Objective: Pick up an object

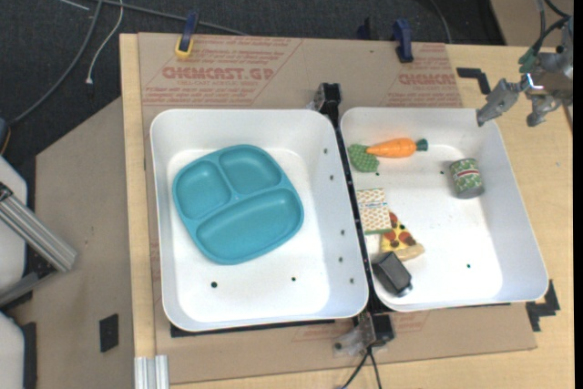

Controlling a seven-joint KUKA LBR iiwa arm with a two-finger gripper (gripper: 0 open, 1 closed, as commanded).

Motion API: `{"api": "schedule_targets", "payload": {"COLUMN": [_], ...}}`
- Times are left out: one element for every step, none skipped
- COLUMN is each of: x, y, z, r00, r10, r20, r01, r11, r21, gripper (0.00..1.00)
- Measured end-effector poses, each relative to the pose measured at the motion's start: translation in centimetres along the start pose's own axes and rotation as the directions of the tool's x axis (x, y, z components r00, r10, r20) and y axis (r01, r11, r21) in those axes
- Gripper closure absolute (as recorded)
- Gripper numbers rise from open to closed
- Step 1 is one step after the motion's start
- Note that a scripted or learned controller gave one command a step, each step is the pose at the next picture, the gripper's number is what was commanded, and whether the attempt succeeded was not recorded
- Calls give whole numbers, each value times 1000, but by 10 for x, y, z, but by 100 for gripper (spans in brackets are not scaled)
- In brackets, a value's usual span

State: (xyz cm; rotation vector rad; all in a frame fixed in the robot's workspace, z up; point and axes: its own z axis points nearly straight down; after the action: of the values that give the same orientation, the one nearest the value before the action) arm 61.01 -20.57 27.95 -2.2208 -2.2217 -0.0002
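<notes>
The right bin (510,223) holds an orange toy carrot (396,148) with a green knit piece (363,158) at its left end. A small green can (465,178) lies further right. Along the bin's left wall lie a patterned card (372,208), a toy pizza slice (400,241) and a black block (393,273). My gripper (517,111) hangs above the bin's far right corner, open, with nothing between its fingers. It is up and to the right of the can.
The left bin (173,141) holds a blue divided plate (239,201). Two blue clamps (189,33) (402,40) grip the cardboard's far edge. A black bracket (327,96) sits between the bins. Cables run over the dark floor behind.
</notes>
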Motion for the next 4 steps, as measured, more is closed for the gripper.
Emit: {"api": "schedule_targets", "payload": {"x": [1, 5, -1, -1], "y": [0, -2, -5, -2], "z": [39, 82, 143, 127], "r00": [1000, 1000, 1000, 1000], "r10": [0, 0, 1, 0], "r20": [0, -2, -2, 0], "r01": [0, 0, -1, 0], "r11": [1000, 1000, 1000, 1000], "r21": [2, 5, 7, -2], "gripper": [0, 0, 0, 100]}}
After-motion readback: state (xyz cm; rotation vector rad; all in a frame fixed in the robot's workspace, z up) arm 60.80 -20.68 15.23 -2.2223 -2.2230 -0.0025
